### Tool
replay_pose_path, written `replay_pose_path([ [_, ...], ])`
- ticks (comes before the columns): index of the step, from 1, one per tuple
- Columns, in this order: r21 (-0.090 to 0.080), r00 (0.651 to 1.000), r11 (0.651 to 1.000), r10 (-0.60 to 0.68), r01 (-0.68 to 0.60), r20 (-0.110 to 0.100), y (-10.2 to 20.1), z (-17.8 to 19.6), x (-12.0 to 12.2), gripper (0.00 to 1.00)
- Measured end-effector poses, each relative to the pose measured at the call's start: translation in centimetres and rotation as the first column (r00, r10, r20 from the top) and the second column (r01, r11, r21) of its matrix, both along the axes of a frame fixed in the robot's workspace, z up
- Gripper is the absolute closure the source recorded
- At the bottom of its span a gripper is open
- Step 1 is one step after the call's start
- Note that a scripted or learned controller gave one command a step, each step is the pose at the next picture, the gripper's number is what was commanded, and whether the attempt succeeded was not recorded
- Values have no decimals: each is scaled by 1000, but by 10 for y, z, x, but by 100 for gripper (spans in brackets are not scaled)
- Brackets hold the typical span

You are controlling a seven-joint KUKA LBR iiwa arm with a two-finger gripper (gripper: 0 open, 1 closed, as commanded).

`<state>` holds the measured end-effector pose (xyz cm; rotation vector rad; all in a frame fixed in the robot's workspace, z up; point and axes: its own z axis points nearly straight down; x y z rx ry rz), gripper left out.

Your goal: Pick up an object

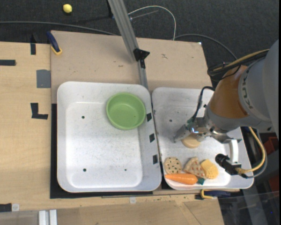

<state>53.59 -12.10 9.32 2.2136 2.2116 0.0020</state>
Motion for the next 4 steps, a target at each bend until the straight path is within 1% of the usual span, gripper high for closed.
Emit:
replay_pose_path([
  [1,3,1000,1000,1,-1,1,1,11,1,100],
  [2,8,1000,1000,3,-3,-6,8,72,-1,100],
  [3,8,1000,1000,3,-3,-7,15,116,-2,100],
  [4,8,1000,1000,2,-2,-8,16,140,-1,100],
])
